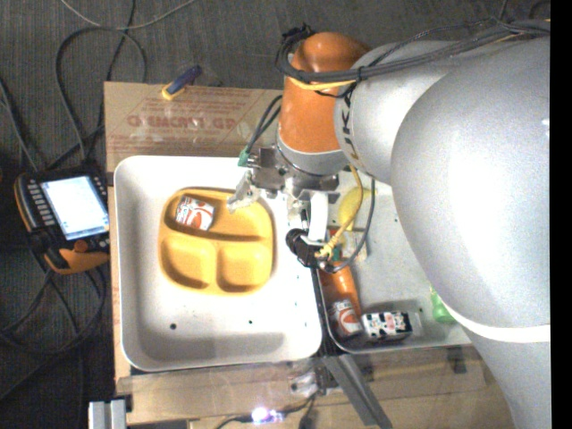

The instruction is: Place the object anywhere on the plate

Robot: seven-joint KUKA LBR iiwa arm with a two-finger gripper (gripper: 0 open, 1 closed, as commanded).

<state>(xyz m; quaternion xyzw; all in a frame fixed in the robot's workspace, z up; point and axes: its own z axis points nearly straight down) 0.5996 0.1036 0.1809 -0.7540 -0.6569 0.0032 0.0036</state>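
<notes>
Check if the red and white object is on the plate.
On: the object lies in the upper-left compartment of the plate.

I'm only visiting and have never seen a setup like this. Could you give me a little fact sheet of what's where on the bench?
plate: yellow divided plate, inside the left bin
on the plate: small red-and-white can, in the upper left compartment
end effector: over the plate's upper right rim, to the right of the can
right bin: orange item, second can, black-and-white box, green item partly hidden by the arm
beside the bins: handheld screen on the left
</notes>
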